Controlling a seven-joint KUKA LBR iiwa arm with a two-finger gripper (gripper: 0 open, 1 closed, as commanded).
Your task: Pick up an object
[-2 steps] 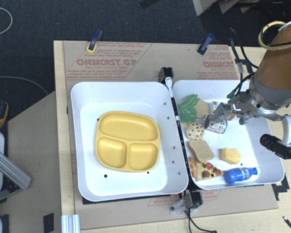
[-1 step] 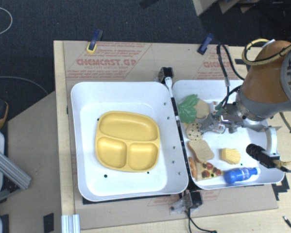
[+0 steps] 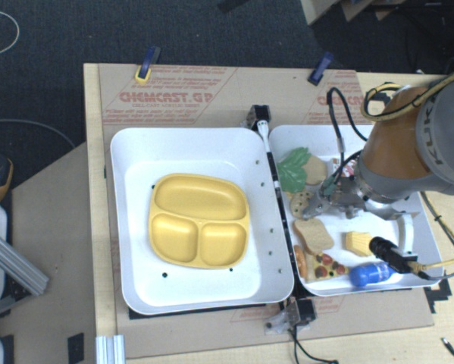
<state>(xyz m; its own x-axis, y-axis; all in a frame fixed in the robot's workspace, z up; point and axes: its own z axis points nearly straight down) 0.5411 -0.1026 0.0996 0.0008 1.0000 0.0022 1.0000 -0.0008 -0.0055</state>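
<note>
The right bin [image 3: 281,139] holds several toy foods. A green leafy piece [image 3: 293,169] lies at its far left, with a beige round piece [image 3: 315,171] beside it. A tan bread slice [image 3: 314,235] and a pizza slice [image 3: 323,265] sit near the front. A yellow wedge [image 3: 358,242] and a blue cylinder [image 3: 371,274] lie to the front right. My gripper [image 3: 330,196] is low in the middle of this bin, next to a small speckled brown piece [image 3: 302,202] and just behind the bread slice. Nothing is visibly held.
The left bin [image 3: 128,203] holds a yellow divided plate [image 3: 199,220]. The bulky grey and orange arm [image 3: 397,154] covers the right bin's back right part. Clamps stand at the bench's far edge and between the bins.
</note>
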